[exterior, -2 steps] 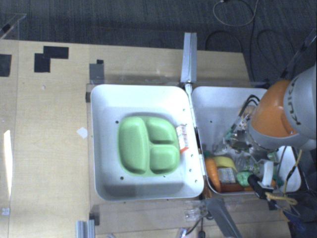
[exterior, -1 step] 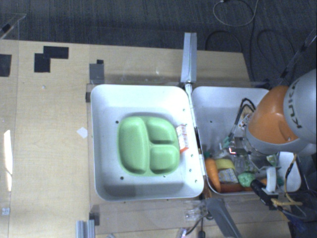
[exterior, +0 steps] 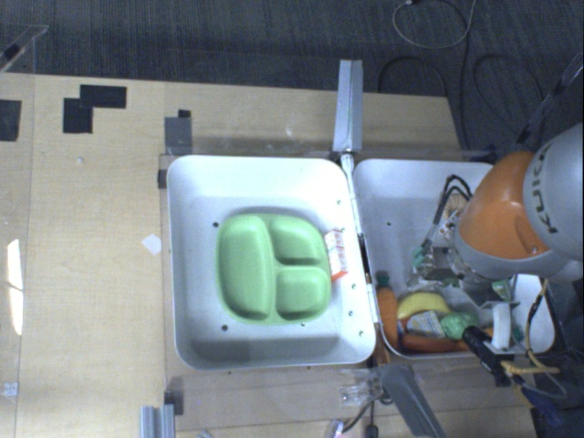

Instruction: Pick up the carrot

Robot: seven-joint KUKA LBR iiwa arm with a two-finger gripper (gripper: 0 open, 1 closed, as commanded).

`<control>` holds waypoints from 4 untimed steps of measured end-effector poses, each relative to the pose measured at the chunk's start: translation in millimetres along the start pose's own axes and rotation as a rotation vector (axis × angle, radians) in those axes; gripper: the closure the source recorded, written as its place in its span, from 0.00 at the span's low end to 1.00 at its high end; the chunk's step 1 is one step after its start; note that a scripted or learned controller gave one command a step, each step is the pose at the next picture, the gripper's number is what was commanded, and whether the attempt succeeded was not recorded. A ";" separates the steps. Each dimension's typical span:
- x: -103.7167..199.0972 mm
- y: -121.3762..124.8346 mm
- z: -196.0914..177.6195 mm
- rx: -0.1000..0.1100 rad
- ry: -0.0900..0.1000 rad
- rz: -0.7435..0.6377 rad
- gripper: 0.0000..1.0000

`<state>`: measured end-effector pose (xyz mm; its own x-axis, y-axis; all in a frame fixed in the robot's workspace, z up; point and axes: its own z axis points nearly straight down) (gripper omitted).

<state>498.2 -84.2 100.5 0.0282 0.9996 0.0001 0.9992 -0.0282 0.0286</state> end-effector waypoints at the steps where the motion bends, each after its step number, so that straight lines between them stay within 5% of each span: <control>1: 26.4 -8.1 -83.4 0.026 -0.004 0.340 1.00; 2: 103.3 0.3 -86.9 0.029 0.002 -0.156 1.00; 3: 179.3 -10.7 -141.1 0.024 0.007 -0.444 1.00; 4: 302.9 6.2 -210.6 0.026 0.006 -0.391 1.00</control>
<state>506.9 218.6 311.2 -0.3553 0.9348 0.0000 0.9348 0.3553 0.0023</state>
